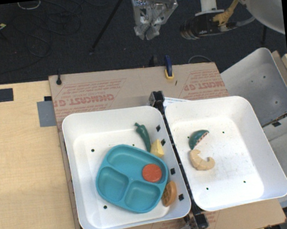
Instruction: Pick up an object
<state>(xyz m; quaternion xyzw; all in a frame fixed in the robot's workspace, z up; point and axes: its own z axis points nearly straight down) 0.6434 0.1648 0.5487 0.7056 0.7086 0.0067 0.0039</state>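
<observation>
**While hanging high, risks a miss among crowded pieces**

Hovers well beyond the far side of the teal tray (126, 183), over dark floor: gripper (149, 26), too blurred to say whether spread or pressed together. Holds nothing visible.

Offers several candidates for the pick. Resting on the tray, near its right rim: an orange-red disc (152, 173). Just beyond the tray's far right corner: a green pepper (142, 133) and a yellow wedge (157, 148), the wedge touching or nearly touching the tray. Tucked against the tray's near right corner: a brown bun (169, 194). Well to the right of the tray, across the bin walls: a teal-edged slice (198, 138) and, close beside it, a beige curl (201, 160).

Likely trouble, as a judgement: jamming against the wall when going for the bun or the wedge, both squeezed between tray and left bin (75, 161) wall; sliding off the low, flat disc; catching the tray rim and dragging the whole tray; nudging slice and curl together and closing on neither.

Looks smooth and slippery underfoot for small things: glossy white plastic in both the left bin and the right bin (255, 175). Beneath the tray's bin: printed cardboard (104, 93). Left of the tray: pale wood bench (21, 178). Beyond the tray: black floor with cables.
</observation>
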